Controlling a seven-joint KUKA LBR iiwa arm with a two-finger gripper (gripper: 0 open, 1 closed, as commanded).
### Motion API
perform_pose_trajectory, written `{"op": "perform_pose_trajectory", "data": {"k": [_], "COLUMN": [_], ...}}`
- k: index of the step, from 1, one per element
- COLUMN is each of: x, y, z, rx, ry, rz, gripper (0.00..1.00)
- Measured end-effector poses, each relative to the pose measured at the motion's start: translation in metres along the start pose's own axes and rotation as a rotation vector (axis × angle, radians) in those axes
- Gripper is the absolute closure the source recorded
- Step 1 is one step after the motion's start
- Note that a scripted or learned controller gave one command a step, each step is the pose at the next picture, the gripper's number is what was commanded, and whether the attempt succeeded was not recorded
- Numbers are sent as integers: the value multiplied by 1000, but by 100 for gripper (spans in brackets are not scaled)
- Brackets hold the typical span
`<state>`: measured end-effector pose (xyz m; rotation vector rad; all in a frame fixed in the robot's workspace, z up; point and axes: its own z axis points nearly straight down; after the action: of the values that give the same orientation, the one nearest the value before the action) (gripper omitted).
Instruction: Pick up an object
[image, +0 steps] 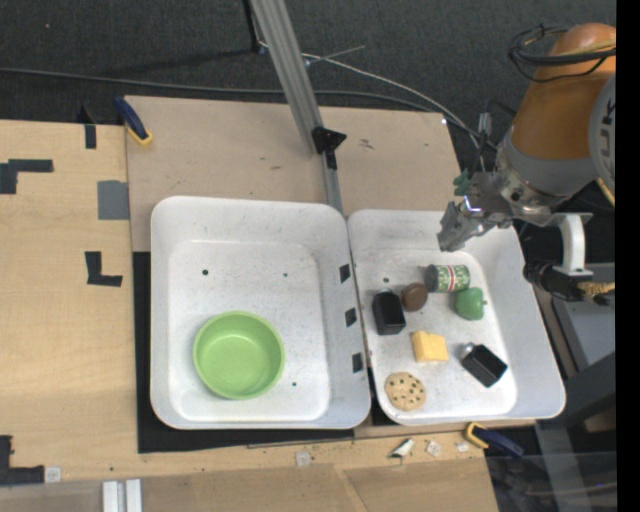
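My gripper (452, 232) hangs over the far part of the right bin (392, 232), a little above and behind a small green-capped can (446, 278) lying on its side. Nothing shows between its fingers. Around the can lie a brown round piece (414, 296), a green lump (469, 303), a black block (388, 312), a yellow wedge (430, 347), a second black block (484, 365) and a cookie (405, 391).
The left bin (240, 225) holds a green bowl (238, 354) near its front. A metal pole (300, 90) slants down to the bins' shared far edge. Yellow-blue clamps sit at the bench's far left (134, 121) and front right (482, 437).
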<state>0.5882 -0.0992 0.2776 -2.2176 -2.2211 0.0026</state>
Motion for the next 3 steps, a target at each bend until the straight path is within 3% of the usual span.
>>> {"op": "perform_pose_trajectory", "data": {"k": [1,3], "x": [11,-2], "y": [0,2], "z": [57,157], "rx": [6,7], "ry": [-1,-1], "rz": [0,1], "gripper": [0,0]}}
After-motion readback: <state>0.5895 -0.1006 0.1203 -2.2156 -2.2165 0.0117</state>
